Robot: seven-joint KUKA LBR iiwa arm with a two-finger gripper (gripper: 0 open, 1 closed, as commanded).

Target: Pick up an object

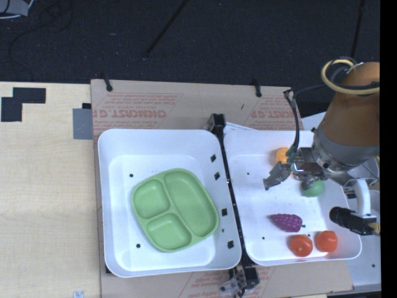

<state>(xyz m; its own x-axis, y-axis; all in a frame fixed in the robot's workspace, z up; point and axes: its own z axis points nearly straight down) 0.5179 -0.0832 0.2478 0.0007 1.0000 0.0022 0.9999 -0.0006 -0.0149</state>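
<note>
The right bin point(254, 241) holds several small items. A purple bunch of grapes point(286, 221) lies near its middle. Two red tomatoes point(301, 246) point(327, 241) sit by the front edge. A green round piece point(313, 189) rests just under the wrist, and an orange-yellow piece point(282, 154) lies toward the back, partly hidden. My gripper point(290, 174) hangs low over the right bin's middle, between the orange-yellow piece and the green one, above and behind the grapes. I see nothing clearly held in it.
In the left bin point(118, 166) lies a green plate point(174, 209) with three compartments. A black divider point(224, 185) runs between the bins. The arm's orange band point(353, 113) and grey wrist cover the right bin's far right side. A black part point(350, 219) sticks out at the right edge.
</note>
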